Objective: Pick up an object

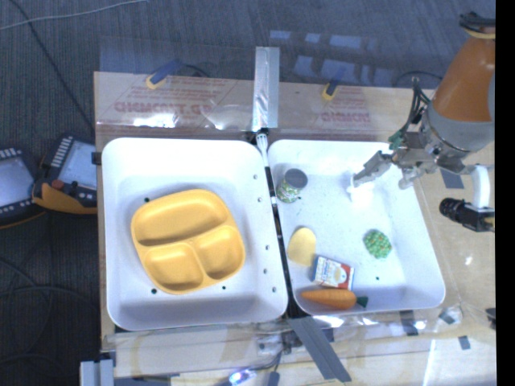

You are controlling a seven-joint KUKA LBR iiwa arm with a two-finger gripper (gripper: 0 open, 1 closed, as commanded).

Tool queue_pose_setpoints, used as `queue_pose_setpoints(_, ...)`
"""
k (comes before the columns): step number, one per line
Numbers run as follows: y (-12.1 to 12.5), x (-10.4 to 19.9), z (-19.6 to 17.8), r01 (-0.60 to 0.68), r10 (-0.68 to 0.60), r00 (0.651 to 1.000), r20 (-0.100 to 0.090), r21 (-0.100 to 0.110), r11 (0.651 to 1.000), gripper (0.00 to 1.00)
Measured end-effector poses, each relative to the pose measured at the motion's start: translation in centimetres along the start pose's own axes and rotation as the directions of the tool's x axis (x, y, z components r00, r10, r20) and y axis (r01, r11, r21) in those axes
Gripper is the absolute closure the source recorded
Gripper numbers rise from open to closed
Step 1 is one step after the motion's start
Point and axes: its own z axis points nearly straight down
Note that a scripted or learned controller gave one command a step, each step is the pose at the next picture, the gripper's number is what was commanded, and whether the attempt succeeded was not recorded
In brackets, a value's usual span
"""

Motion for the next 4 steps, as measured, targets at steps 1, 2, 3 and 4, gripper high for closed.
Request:
queue_pose_setpoints(1,-3.8,-3.1,10.2,0.094,-0.094,0.996,0.0,0.0,0.996,0.0)
queue_pose_setpoints(2,-6.0,-3.8,14.1,0.075,-0.075,0.997,-0.002,-0.017,0.997,0.0)
queue_pose_setpoints(3,-5.8,-3.9,13.2,0.076,-0.076,0.997,0.001,-0.02,0.997,1.0)
queue_pose_setpoints(4,-4.8,1.1,2.4,-0.227,0.227,0.974,0.002,-0.001,0.974,1.0)
